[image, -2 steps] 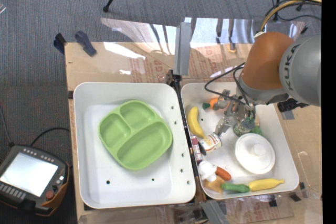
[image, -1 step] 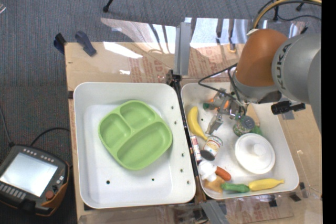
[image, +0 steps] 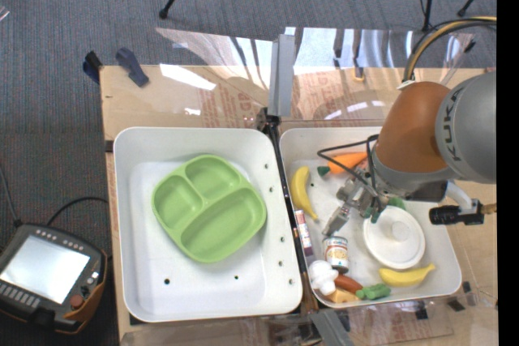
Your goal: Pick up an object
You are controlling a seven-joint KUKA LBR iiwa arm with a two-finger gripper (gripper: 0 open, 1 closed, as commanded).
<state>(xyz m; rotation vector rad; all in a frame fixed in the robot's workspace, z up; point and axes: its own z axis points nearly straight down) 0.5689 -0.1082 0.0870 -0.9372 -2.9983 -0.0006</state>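
My gripper hangs over the right bin, just left of the white bowl, fingers parted and empty, poised to pick from clutter: a small jar below-left, a banana further left.

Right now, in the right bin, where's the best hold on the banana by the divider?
Probably the middle of the banana, fingers closing across its narrow width from straight above. It lies flat, running lengthwise along the divider with its curve bulging toward that wall. The bin-centre side looks free; the wall side is tight. The gripper is nearby to the right.
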